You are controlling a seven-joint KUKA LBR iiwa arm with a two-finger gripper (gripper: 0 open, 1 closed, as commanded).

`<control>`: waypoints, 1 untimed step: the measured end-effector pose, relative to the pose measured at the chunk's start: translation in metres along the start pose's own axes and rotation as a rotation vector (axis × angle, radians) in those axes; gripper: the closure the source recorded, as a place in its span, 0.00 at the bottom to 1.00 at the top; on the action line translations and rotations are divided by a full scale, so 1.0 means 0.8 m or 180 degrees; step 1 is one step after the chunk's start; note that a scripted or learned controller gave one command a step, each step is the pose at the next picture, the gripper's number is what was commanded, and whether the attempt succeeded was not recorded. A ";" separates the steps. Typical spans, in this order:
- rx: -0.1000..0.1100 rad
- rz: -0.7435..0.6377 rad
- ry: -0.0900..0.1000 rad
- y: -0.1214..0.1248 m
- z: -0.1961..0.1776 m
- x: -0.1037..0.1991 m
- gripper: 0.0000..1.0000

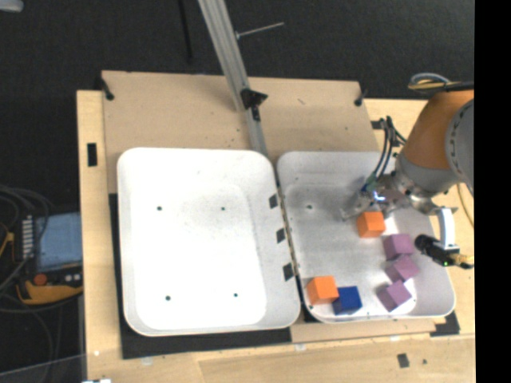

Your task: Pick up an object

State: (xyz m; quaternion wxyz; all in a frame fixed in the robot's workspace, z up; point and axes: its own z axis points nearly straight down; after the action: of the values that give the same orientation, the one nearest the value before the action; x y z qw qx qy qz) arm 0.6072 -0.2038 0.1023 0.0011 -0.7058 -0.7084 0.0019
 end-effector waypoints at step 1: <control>-0.0014 0.0006 -0.0007 0.001 0.006 -0.001 0.00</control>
State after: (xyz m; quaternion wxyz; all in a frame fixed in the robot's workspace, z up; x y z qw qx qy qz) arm 0.6078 -0.2047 0.0977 -0.0012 -0.7065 -0.7077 0.0011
